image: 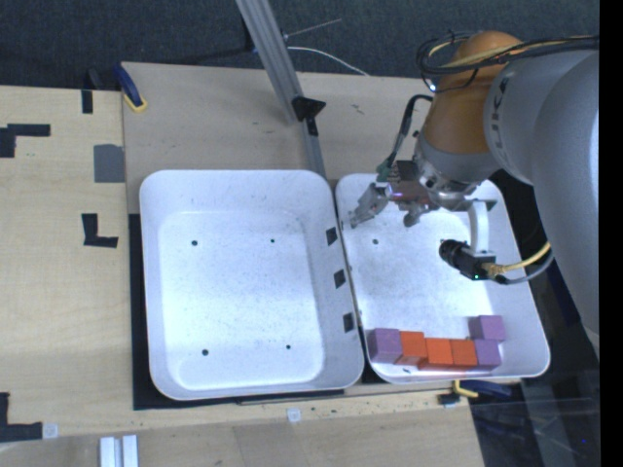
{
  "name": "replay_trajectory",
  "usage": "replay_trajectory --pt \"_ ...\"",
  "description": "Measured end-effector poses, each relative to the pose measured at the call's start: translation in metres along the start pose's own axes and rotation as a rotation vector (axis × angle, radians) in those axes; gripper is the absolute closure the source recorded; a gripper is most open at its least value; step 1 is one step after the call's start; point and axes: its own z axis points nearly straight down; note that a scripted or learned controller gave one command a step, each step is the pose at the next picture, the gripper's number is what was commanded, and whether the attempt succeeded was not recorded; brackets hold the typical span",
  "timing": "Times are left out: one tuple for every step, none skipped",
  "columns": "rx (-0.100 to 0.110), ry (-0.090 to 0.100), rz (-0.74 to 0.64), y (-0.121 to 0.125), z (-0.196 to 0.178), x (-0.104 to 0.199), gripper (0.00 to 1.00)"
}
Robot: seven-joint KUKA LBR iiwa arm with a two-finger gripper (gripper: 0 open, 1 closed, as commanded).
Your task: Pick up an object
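Bench (pixel 58 290) is pale wood-look board with a few black tape marks and a grey square stuck on its left side. On it sits the left bin (pixel 243 188), a shallow, glossy white plastic tray with rounded corners, its floor speckled with fine dark dots plus four bigger ones. A ribbed aluminium bar (pixel 268 37) slants down from the top edge to a black clamp just behind where the two bins meet. The right bin (pixel 428 280) is the same white plastic, touching the left one along a seam with small black clips. The blocks (pixel 438 348) are lined up along its near edge: matte purple and orange cubes, one purple sitting higher at the right end; I can't tell where one orange block stops and the next starts. The gripper (pixel 389 207) hangs over the far part of the right bin, well apart from the blocks, fingers splayed with nothing between them. The grey arm (pixel 555 134) with its orange band is cut off by the right edge and hides the bin's far right corner.
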Motion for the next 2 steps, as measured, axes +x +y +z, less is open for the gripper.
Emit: replay_trajectory --pt "-0.001 0.001 -0.004 0.0300 -0.0001 0.0425 0.00" --pt "0.002 -0.002 0.000 0.0288 -0.0001 0.0391 0.00"
